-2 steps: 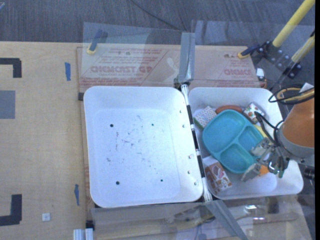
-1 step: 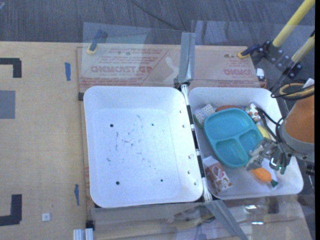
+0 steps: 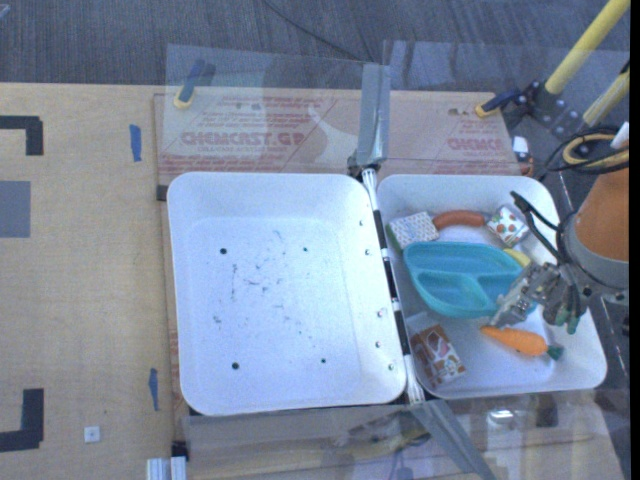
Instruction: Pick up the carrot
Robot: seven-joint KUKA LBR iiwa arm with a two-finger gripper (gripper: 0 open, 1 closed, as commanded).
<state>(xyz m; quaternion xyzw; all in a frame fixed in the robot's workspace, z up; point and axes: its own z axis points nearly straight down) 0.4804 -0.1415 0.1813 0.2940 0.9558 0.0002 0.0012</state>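
Note:
The carrot is orange with a green tip and lies in the right bin near its front right corner. My gripper hangs just above and slightly behind the carrot, its metal fingers pointing down-left over the bin floor. Nothing shows between the fingers. The arm's orange band sits at the right edge, above the bin.
A blue divided dish lies in the middle of the right bin, close to the gripper's left. A sausage, a checkered packet, a small spotted carton and a brown box share that bin. The left bin adjoins it.

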